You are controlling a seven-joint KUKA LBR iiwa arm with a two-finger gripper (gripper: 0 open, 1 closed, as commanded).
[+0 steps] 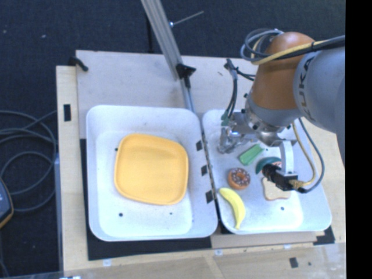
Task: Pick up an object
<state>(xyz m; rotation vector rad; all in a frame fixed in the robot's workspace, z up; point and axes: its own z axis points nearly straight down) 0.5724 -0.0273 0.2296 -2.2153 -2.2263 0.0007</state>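
Yellow plate [151,168]: alone in left bin [99,127], well left of hand, across the divider; too flat and wide for an easy pinch.
Hand [231,139]: low in right bin [314,211], beside its left wall; fingers' state cannot tell, nothing seen held.
Green block [251,154]: just right of hand, nearest target; best to lift, shift right, descend straight.
Donut [239,179], banana [233,206]: below hand, near the wall; little side clearance.
Toast piece [276,192]: lower right, partly under wrist hardware.

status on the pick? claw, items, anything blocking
Claw low in right bin, nothing seen held. Banana, donut, green block loose beside it. Yellow plate in left bin, clear of arm.
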